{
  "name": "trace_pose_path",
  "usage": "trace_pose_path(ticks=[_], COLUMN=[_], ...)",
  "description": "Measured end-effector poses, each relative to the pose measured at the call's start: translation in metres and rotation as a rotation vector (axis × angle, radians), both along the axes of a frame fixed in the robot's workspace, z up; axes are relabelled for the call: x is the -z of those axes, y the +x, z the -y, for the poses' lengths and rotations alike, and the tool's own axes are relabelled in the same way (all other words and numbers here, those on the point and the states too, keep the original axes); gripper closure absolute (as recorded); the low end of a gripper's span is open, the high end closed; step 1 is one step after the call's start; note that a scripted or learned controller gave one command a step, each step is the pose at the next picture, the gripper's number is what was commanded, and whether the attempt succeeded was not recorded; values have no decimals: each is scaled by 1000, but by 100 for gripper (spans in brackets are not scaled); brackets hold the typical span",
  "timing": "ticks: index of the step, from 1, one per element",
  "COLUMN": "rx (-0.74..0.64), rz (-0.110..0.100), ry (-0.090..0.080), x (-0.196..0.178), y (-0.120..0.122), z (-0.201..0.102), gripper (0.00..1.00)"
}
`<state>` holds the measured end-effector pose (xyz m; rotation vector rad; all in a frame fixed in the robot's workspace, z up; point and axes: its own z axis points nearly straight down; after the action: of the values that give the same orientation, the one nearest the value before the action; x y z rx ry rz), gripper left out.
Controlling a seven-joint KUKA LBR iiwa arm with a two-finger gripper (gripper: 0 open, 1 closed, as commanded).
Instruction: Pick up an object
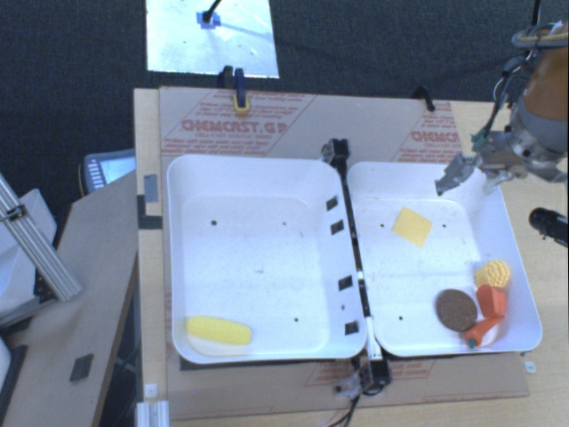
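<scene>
My gripper [471, 178] hangs over the far right corner of the right bin [418, 278], open with nothing between its fingers. A flat yellow square [412, 226] lies in that bin, a little to the left of the gripper and nearer the camera. In the bin's near right corner sit a brown disc [456, 310], a bumpy yellow ball [494, 274], a red-orange piece [492, 301] and a small orange carrot [483, 332]. A yellow corn cob [219, 330] lies in the near left corner of the left bin [258, 256].
A black divider with clips [347, 238] runs between the two bins. Both rest on a brown board [293, 123]. A shiny metal sheet [210, 25] lies beyond the bench, and a grey rail [31, 238] stands at the far left.
</scene>
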<state>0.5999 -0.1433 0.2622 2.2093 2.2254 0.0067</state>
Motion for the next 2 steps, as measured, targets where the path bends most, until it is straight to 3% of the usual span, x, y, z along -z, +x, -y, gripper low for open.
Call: trace_pose_path(ticks=[1,2], rx=[-1,-4], rz=[0,16], ry=[1,0], x=[-65,-221], y=[-24,-10], z=[-41,-98], gripper=[0,0])
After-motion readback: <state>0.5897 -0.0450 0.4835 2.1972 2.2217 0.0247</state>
